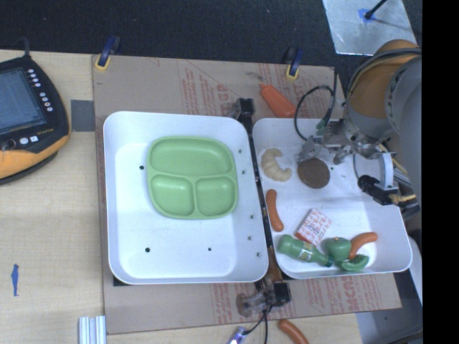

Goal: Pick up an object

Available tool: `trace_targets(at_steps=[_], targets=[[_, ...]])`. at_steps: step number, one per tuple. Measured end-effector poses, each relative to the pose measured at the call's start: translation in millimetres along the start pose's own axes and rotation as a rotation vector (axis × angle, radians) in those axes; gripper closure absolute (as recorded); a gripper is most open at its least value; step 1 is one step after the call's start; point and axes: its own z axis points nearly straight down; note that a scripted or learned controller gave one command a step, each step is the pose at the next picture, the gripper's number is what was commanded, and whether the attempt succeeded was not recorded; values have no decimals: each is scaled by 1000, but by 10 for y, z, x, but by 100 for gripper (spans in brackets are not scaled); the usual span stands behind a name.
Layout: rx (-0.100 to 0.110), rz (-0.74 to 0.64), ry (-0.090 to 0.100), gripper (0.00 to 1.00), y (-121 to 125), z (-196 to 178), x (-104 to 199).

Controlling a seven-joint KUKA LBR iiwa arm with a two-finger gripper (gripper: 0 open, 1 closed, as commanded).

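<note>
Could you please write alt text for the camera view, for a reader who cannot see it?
A grey arm's gripper hovers over a brown round object in the right bin, beside a croissant, sausage and green bottle. The left bin holds a green divided plate.

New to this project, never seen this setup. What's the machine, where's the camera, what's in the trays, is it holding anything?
One fixed camera looks down at a slant on a bench with two shallow white bins. The grey arm with an orange band reaches in from the right. Its gripper sits low in the right bin, right at a brown disc; a grip cannot be confirmed. That bin also has a croissant, a sausage, a red-and-white packet and a green bottle. The left bin holds a green divided plate. A control tablet lies far left.
</note>
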Motion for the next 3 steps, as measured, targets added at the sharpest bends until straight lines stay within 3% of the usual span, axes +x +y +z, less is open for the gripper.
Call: trace_targets(at_steps=[1, 2, 3], targets=[[1, 1, 0, 0, -504, 7, 113], [0, -1, 0, 0, 124, -1, -196], [1, -2, 0, 0, -256, 5, 310]])
